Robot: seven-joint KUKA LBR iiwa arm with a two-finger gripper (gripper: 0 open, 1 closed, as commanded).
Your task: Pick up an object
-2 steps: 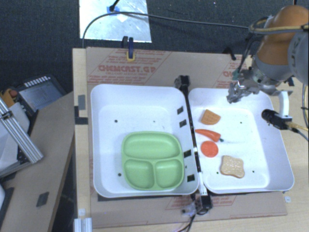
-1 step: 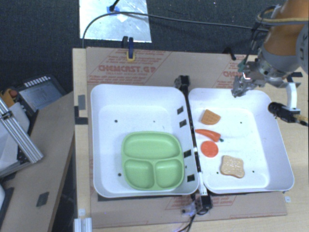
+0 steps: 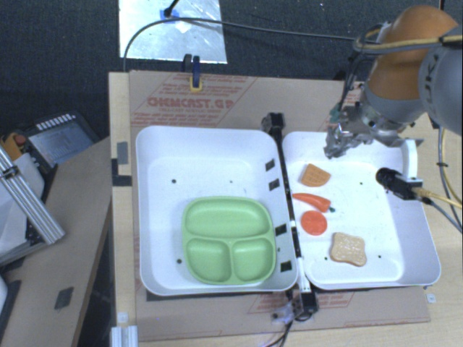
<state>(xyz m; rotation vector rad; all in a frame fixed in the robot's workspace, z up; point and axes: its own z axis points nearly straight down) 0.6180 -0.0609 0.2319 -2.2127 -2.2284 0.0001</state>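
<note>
1. You see the gripper (image 3: pixel 337 147) hanging over the far edge of the right bin (image 3: pixel 416 244); you cannot tell its state from here.
2. Your candidates all lie in that bin: an orange cracker-like wedge (image 3: pixel 315 175) nearest the gripper, a red chili pepper (image 3: pixel 311 201), a red-orange round slice (image 3: pixel 314 223) and a toast slice (image 3: pixel 348 249).
3. The left bin (image 3: pixel 163 165) bears a green divided plate (image 3: pixel 228 238).
</note>
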